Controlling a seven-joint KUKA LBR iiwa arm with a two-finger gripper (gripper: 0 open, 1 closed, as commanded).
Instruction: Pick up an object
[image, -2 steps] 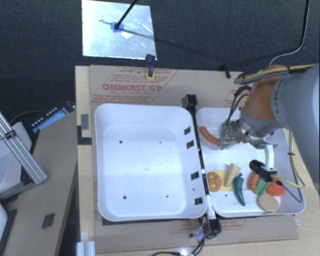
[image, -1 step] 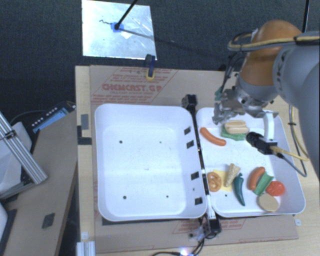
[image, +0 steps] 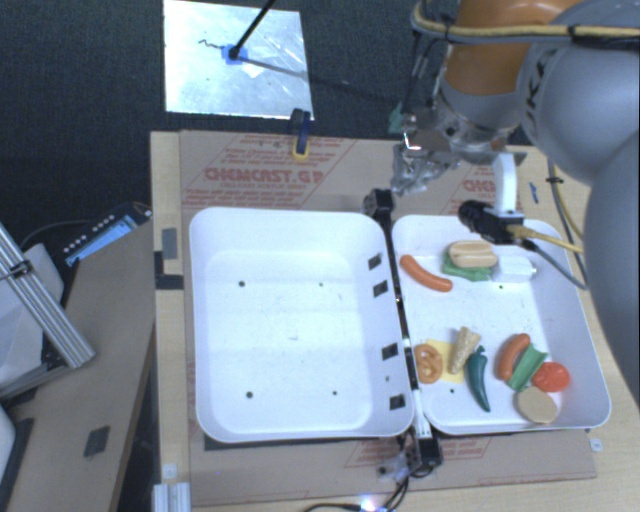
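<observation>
My gripper (image: 409, 180) hangs over the far rim where the two bins meet, above the bench. The right bin (image: 583, 340) holds toy food. An orange-red sausage (image: 425, 273) lies closest to the gripper, in the bin's far left part. Beside it sits a sandwich with green lettuce (image: 471, 256). Nearer the front lie an orange slice (image: 428, 362), a tan corn piece (image: 461, 348), a dark green pepper (image: 478, 379), a red sausage (image: 512, 351), a red tomato (image: 551, 376) and a tan round piece (image: 537, 405).
The left bin (image: 290, 320) stands beside the right one, joined by a black hinge strip (image: 398, 310). Both rest on a cardboard sheet (image: 260, 170). A shiny plate (image: 238, 60) lies beyond the bench, and a yellow clip (image: 300, 148) sits at the cardboard's far edge.
</observation>
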